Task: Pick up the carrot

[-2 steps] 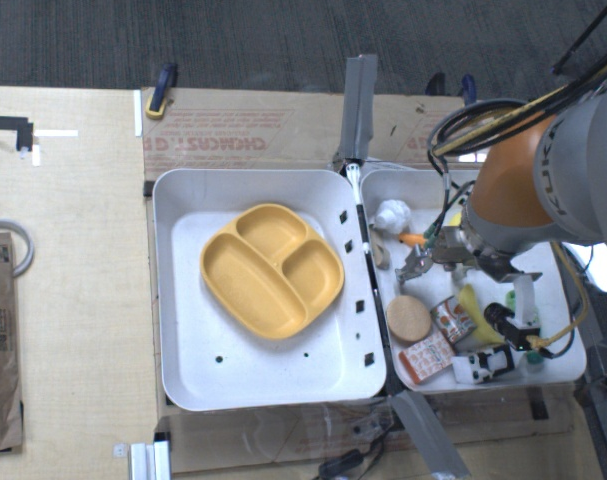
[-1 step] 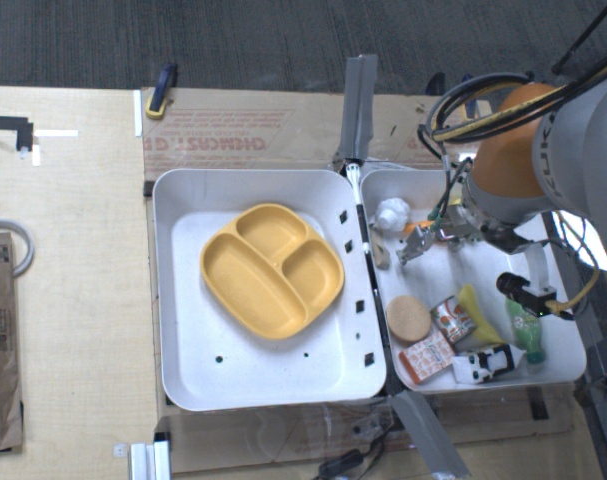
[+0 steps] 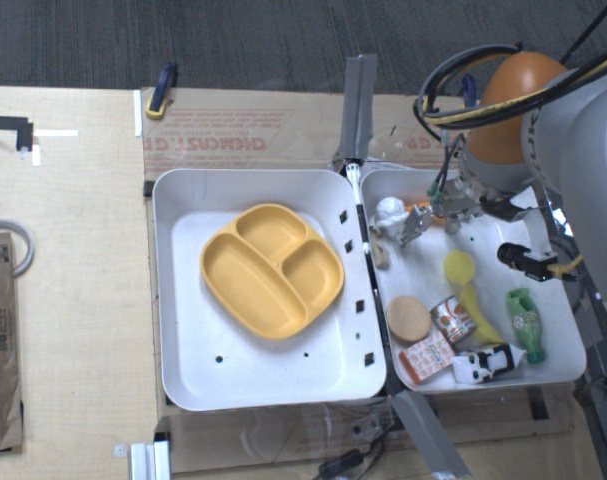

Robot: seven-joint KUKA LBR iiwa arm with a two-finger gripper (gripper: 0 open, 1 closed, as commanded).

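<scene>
Gripper [image 3: 411, 223] low in right bin [image 3: 558, 363], at bin's 10 o'clock corner; finger spread impossible to judge. Carrot [image 3: 421, 208]: small orange sliver just beside gripper, mostly hidden. Yellow divided plate [image 3: 272, 269] centred in left bin [image 3: 183, 368]. Banana [image 3: 470, 293], green bottle [image 3: 524, 323], round cookie [image 3: 409, 319] toward 5 o'clock.
</scene>
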